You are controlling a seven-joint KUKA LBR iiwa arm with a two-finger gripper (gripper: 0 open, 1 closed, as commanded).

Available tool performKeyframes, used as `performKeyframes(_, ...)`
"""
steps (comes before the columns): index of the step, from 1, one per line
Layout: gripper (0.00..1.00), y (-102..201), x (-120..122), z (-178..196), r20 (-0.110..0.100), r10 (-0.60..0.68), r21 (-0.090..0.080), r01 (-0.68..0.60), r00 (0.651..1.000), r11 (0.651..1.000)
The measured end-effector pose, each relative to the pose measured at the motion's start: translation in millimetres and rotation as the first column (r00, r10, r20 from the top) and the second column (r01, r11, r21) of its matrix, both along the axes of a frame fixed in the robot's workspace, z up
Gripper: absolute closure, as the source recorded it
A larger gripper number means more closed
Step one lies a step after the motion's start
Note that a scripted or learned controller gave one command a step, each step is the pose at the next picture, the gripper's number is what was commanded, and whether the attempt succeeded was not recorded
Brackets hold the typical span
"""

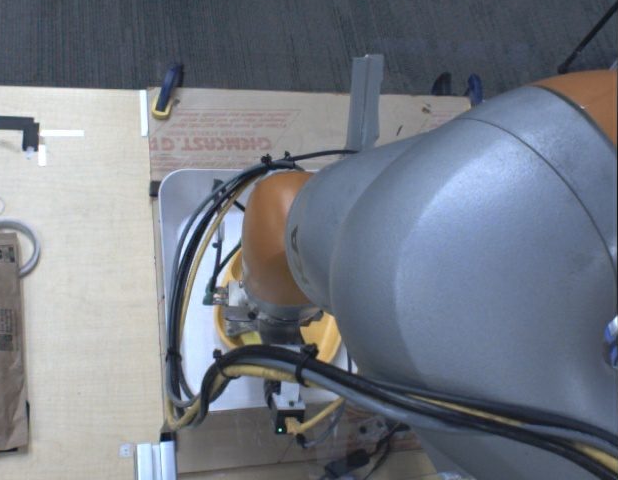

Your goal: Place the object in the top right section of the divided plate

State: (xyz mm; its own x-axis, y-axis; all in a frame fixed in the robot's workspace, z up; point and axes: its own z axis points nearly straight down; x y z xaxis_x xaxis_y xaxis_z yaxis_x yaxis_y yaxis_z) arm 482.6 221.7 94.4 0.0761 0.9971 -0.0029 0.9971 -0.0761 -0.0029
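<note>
The arm (pixel 459 268) hangs over the bin (pixel 174 268), and its wrist (pixel 274 313) stands above the plate (pixel 331 342), so I judge that the step in hand is the placing itself; the wrist covers the gripper from above, and I cannot tell if it is open or closed. Where the object is I cannot tell either; the arm hides the middle of the plate and most of the bin. To do the step well, the gripper should come down straight over the top right section, low enough that the object does not bounce, and clear of the dividing ridges; a release on a ridge may let the object tip into a neighbour section. The cables (pixel 189 268) loop wide toward the left wall of the bin, so a slow and vertical move is safer than a swing.

The plate is yellow, round and smooth, probably plastic; two arcs of its rim show, beside the wrist. The bin is white and shallow, with rounded corners and a matte wall. The arm shell is grey, smooth and curved; the band (pixel 269 238) is glossy orange. The desk (pixel 79 268) is pale wood; brown cardboard (pixel 239 128) lies at the far edge, behind the bin.
</note>
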Motion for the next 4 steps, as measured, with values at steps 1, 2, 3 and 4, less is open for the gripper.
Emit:
performKeyframes(1, 1.0, 1, -2, -2, 0.007, 0.23, -0.005, -0.23, 0.973, 0.973)
performKeyframes(2, 1.0, -15, -5, 167, 0.0, 0.53, 0.001, -0.53, 0.848, 0.848)
performKeyframes(3, 1.0, -31, -2, 17, 0.014, 0.489, 0.002, -0.49, 0.872, 0.872)
performKeyframes(4, 1.0, -9, 30, 8, 0.002, 0.671, 0.001, -0.672, 0.741, 0.741)
